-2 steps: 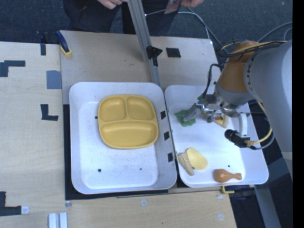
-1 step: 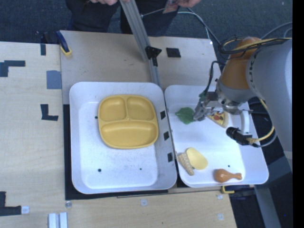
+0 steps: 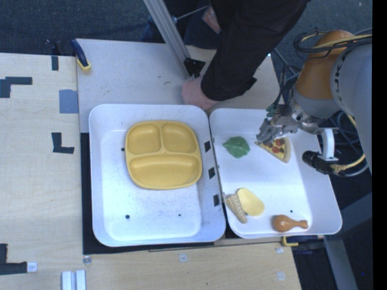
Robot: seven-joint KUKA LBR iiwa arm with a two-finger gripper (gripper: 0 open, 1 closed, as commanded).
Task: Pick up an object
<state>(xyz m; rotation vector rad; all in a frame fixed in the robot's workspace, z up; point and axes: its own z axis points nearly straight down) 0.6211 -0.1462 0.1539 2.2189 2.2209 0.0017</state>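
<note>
Gripper [image 3: 270, 135] hangs low over right bin [image 3: 314, 189], directly atop pizza slice [image 3: 278, 148]; slice's long axis runs away lower-right. Finger state: cannot tell.

Right bin [image 3: 314, 192]: centre floor open between scattered items. Leaf [image 3: 236, 146] near left wall, pizza slice [image 3: 278, 149] under claw [image 3: 269, 135], bread [image 3: 236, 208], chip [image 3: 250, 202], drumstick [image 3: 289, 223] along front. Left bin [image 3: 109, 180]: yellow tray [image 3: 163, 154] occupies rear, front floor free.
</note>
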